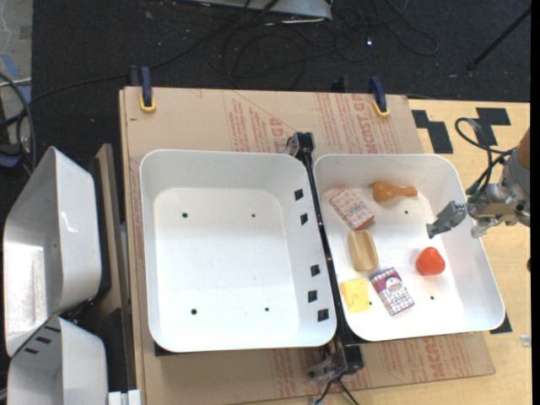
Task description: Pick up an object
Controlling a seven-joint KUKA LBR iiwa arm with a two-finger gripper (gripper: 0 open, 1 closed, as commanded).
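Arm housing: I see a light grey metallic body at the frame's right edge, rounded in section.
Band: I note a sliver of orange above the grey section, cropped by the frame.
Gripper: I see dark grey, angular, blocky parts projecting from the wrist.
Cabling: I see a black cable looping beside the wrist.
Markings: I cannot read any; detail too small.

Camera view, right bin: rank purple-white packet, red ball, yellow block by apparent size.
1. purple-white packet, clearly largest.
2-3. yellow block and red ball look about alike; not ranking them.
All lie flat in the right bin, so camera nearness matters little.
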